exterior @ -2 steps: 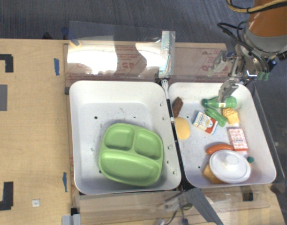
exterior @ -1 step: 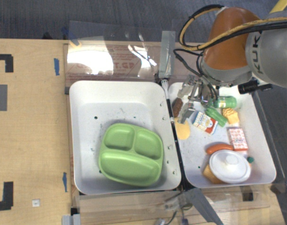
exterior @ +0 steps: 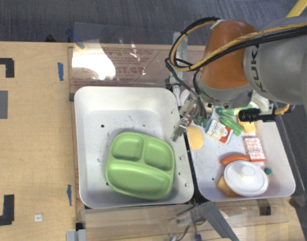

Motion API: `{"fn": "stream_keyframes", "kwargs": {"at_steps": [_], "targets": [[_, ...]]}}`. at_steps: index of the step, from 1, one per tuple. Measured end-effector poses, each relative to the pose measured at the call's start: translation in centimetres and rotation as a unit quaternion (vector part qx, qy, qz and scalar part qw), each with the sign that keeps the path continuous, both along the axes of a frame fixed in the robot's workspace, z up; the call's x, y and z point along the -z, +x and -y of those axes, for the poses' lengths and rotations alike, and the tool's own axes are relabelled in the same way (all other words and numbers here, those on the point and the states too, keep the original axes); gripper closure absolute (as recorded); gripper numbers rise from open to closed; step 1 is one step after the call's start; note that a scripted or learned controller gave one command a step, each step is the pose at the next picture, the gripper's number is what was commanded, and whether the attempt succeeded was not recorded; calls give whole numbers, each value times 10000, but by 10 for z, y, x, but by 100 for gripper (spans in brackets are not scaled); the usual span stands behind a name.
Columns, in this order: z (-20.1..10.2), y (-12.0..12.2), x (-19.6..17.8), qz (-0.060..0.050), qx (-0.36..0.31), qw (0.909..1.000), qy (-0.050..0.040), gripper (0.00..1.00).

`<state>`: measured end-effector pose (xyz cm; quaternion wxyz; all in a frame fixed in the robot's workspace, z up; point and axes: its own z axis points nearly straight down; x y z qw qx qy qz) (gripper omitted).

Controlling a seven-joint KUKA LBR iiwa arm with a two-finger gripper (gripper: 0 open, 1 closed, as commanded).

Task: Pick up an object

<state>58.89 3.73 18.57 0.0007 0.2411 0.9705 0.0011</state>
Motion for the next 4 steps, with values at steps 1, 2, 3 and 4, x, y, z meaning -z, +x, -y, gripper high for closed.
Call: {"fn": "stream_keyframes", "kwargs": {"at_steps": [1, 2, 3, 4], "targets": [[2, 60, 0, 24, -603, 9982, -10, 0], [-62, 61, 82, 23, -59, 10000, 3, 0], [-187, 51, 96, 38, 842, 9964, 30, 0], [-183, 69, 96, -36, 1485, 9889, 17, 0]]}}
